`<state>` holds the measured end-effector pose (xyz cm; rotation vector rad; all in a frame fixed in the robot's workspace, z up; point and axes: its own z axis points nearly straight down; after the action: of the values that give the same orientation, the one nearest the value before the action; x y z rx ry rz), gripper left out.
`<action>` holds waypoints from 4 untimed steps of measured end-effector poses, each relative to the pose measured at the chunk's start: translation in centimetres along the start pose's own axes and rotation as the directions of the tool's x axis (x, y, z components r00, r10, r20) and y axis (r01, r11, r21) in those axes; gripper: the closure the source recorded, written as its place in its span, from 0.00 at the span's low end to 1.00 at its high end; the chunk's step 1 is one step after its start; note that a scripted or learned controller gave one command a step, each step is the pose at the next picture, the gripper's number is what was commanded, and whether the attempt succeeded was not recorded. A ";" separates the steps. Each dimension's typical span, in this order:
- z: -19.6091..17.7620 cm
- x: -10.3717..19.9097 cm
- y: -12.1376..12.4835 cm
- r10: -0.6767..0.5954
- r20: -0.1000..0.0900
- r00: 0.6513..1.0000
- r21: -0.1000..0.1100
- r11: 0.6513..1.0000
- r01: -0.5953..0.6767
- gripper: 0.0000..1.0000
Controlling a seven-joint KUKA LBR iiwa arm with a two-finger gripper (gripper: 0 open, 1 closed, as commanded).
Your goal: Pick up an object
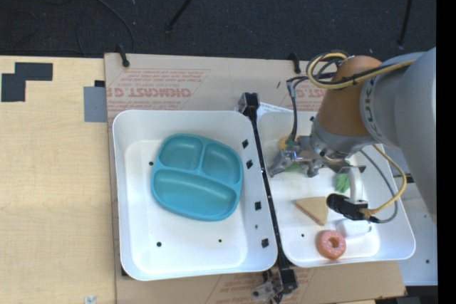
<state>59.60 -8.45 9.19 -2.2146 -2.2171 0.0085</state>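
A: Fingers [276,166] first. We read them as spread, one toward the black divider rail [261,174], one toward mid-bin, with nothing between them. The gripper [293,169] hangs low over bare white floor in the right bin [407,242].

B: So no catch. Where are the candidates?

A: All in that same bin. The tan wedge [312,210] lies flat just nearer the camera than the gripper, apart from it. The pink ring [331,244] sits beyond it, near the front rim. A green piece [343,181] is half hidden under the wrist. We cannot tell its shape.

B: And the left bin [117,153]?

A: It holds a teal divided plate [197,176], well apart across the rail.

B: Why this pose?

A: We judge the open stance suits a descent onto something small, but it is aimed at empty floor.

B: Room to move?

A: It is tight on the rail side and open toward the wedge. The wedge lies flat, so we expect the fingertips would need to bracket its edges. The ring is crowded by the rim.
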 end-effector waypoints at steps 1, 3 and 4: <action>0.5 0.0 -0.1 0.003 0.001 1.000 -0.004 1.000 -0.003 0.00; -5.0 0.3 0.2 0.001 0.001 1.000 -0.010 1.000 -0.001 1.00; -10.0 0.4 1.2 0.000 0.002 1.000 -0.012 1.000 0.000 1.00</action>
<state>60.95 -8.11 19.21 -2.2215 -2.2238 -0.0026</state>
